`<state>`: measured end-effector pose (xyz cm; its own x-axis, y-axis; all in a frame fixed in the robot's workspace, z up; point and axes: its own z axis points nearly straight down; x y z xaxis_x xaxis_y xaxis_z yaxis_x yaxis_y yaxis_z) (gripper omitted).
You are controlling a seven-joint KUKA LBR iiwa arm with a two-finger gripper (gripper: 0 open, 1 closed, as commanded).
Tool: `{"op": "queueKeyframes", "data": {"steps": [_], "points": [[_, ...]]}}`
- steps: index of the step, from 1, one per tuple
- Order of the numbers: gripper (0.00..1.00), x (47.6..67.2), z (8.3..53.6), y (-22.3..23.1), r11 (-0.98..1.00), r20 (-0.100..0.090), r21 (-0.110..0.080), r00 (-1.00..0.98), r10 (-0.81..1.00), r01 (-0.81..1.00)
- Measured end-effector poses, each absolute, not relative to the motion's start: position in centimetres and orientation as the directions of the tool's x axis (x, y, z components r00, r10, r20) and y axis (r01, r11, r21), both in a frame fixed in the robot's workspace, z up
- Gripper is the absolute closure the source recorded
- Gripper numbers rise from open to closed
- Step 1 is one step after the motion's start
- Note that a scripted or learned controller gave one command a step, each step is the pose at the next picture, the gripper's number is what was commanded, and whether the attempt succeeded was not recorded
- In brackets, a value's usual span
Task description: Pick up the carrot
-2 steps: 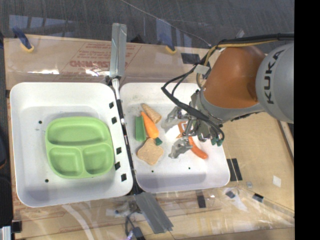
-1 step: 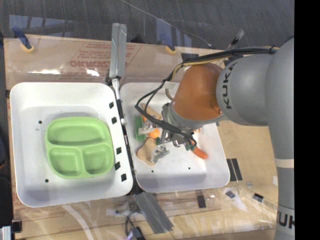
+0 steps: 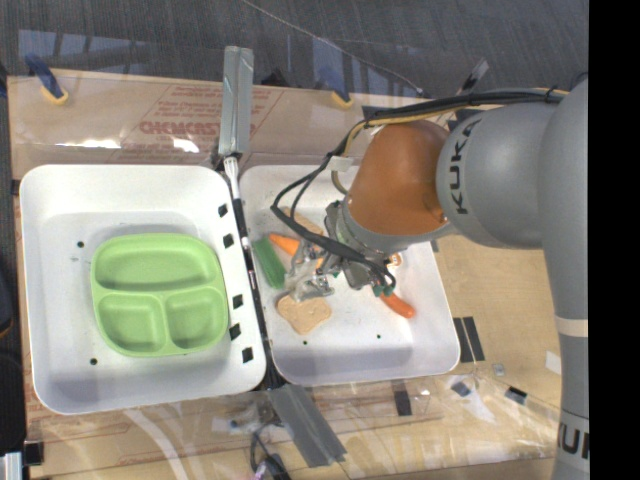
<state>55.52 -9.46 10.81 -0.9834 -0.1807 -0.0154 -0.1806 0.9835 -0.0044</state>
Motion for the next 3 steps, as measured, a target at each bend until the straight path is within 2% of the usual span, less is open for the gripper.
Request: {"op": "queueKeyframes", "data": {"steps": [1, 2, 3], "points": [[1.00, 58.5, 19.5, -2.1, 0.907, -0.007, -0.002, -0.907, -0.421, -0.421], [1.00, 62.7, 26.7, -3.5, 0.976, -0.007, -0.002, -0.976, -0.219, -0.219], [1.00, 56.5, 22.5, -6.8, 0.821, 0.001, 0.001, -0.821, -0.570, -0.570]]}}
